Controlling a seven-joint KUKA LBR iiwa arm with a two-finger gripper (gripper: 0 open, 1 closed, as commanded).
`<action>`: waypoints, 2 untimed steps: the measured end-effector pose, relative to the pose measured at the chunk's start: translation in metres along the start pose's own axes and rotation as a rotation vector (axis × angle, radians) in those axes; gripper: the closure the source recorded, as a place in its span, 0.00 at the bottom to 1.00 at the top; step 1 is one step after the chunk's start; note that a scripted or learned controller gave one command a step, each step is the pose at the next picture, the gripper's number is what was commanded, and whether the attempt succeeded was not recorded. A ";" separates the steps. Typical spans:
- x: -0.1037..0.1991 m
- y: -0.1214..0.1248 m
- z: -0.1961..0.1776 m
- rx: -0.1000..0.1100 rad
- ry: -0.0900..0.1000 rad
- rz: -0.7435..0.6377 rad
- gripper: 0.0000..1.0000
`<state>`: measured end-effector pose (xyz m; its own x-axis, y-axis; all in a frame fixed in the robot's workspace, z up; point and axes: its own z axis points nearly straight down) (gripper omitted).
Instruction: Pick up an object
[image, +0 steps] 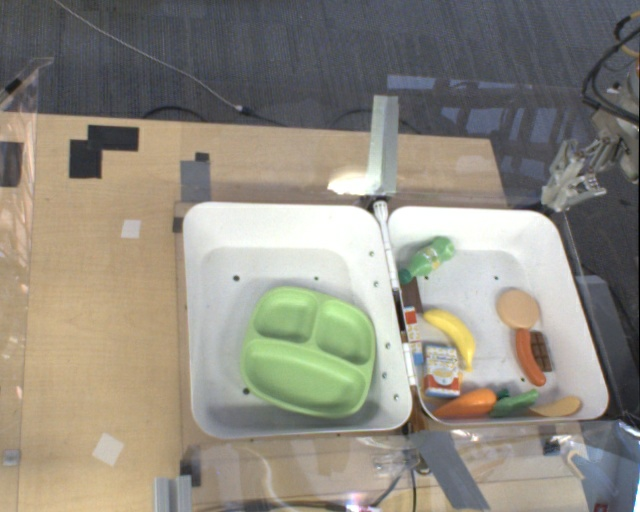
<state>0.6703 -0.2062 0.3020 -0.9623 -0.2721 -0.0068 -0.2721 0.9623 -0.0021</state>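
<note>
the metal two-finger gripper (575, 180) hangs beyond the top right corner of the right white bin (560, 245), fingers spread apart, nothing between them. inside that bin a curved yellow toy banana (451, 334) lies near the left wall, beside a small orange-and-white carton (441, 369); a lime green divided plate (308, 350) sits in the left white bin (215, 300).

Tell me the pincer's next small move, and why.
Probably bring the pincer down and left over the right bin. It sits outside the bin's far right corner, gripping nothing, while the banana and the other items lie inside.
</note>
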 end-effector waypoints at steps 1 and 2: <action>-0.003 0.002 -0.008 -0.002 -0.004 -0.004 1.00; -0.005 0.003 -0.018 -0.003 -0.008 -0.005 1.00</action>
<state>0.6744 -0.2023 0.3196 -0.9607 -0.2772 -0.0151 -0.2773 0.9608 0.0007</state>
